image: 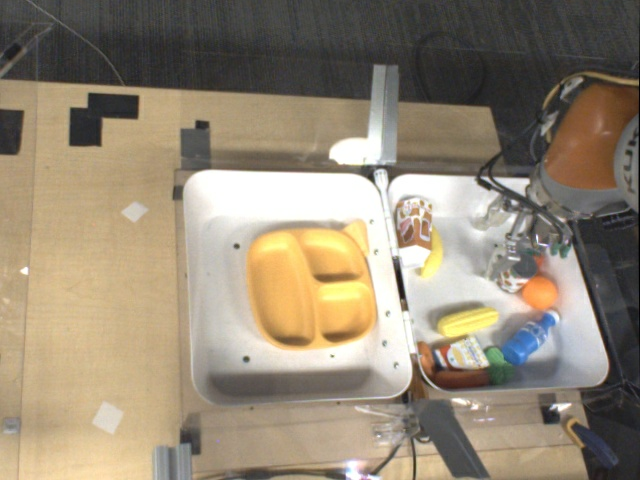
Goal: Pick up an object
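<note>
Low over the right bin (590, 363), near its right edge, the claw (515, 258) is seen just beside the orange ball (540, 292). Whether it is apart or together cannot be told. The reaching step seems underway; next, a squeeze around the ball would be needed.
</note>
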`<control>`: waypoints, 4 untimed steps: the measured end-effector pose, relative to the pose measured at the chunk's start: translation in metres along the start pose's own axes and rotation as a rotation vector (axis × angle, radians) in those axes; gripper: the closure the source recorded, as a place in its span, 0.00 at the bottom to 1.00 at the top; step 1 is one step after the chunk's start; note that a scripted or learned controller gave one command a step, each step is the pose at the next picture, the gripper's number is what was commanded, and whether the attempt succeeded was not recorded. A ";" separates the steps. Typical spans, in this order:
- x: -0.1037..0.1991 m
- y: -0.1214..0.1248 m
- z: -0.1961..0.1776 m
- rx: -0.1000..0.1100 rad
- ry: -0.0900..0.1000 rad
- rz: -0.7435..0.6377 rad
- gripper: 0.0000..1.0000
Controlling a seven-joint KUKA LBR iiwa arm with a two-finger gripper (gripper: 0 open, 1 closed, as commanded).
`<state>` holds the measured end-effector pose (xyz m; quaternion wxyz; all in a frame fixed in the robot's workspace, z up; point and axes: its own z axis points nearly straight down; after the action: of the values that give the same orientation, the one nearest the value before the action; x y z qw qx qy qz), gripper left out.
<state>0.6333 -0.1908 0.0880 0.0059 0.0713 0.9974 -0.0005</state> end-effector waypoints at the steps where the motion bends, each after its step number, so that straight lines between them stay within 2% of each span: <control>1: 0.000 0.000 0.000 0.000 0.000 0.000 0.00; 4: 0.000 0.000 0.000 0.000 0.000 0.000 0.00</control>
<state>0.6333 -0.1908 0.0879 0.0059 0.0713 0.9974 -0.0005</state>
